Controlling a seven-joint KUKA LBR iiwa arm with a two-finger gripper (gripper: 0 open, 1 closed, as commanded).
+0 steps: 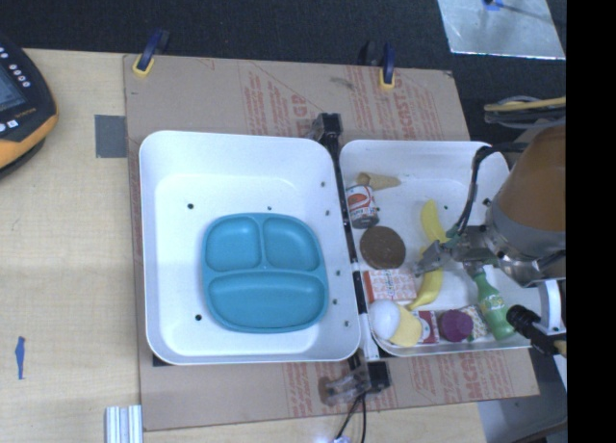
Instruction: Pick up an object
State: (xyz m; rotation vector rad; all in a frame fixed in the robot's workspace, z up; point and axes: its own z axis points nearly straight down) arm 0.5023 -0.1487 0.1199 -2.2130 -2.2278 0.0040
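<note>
Gripper point(430, 256) low in the right bin point(404, 150), over the clutter; cannot tell its state. Just beside and below it, a banana point(429, 287), long axis running diagonally toward the bin's near left corner. Probably the likeliest pick, needing only a short drop.

There are two white bins: the left bin point(154, 239) and the right bin point(423, 154). The left bin holds one blue divided plate point(264, 272). In the right bin I count two bananas point(432, 221) point(427, 289), one small can point(361, 206), one brown round disc point(382, 247), one white egg point(384, 318), one green bottle point(491, 304), one flat printed packet point(389, 286), and one dark red thing point(455, 325), perhaps a fruit.
</note>
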